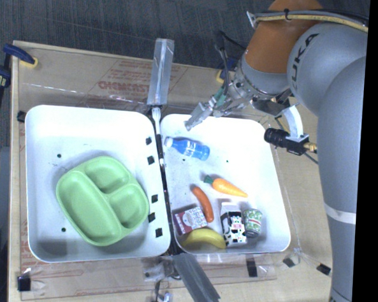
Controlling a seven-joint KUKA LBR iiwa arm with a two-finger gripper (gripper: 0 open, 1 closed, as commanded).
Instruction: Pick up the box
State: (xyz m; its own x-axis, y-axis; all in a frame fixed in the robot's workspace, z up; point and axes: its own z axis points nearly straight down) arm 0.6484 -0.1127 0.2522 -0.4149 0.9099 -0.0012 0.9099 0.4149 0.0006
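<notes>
Over in the left bin (pixel 43 125), a green divided plate (pixel 103 199) sits alone. Across the divider, the right bin (pixel 263 183) holds a blue bottle (pixel 188 148) up top, then a sausage (pixel 202 202) and a carrot (pixel 225 186). The box (pixel 190 220) lies at the near edge, touching a banana (pixel 204 239), with a cow-print carton (pixel 234 228) and a can (pixel 253 221) alongside. The end effector (pixel 201 115) hovers over the bin's far rim, well apart from the box, and I cannot tell how it is set.

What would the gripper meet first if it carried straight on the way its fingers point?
The gripper points down-left, so probably the right bin's floor near the divider, close by the blue bottle. Depth is unclear, so this is a guess.
</notes>
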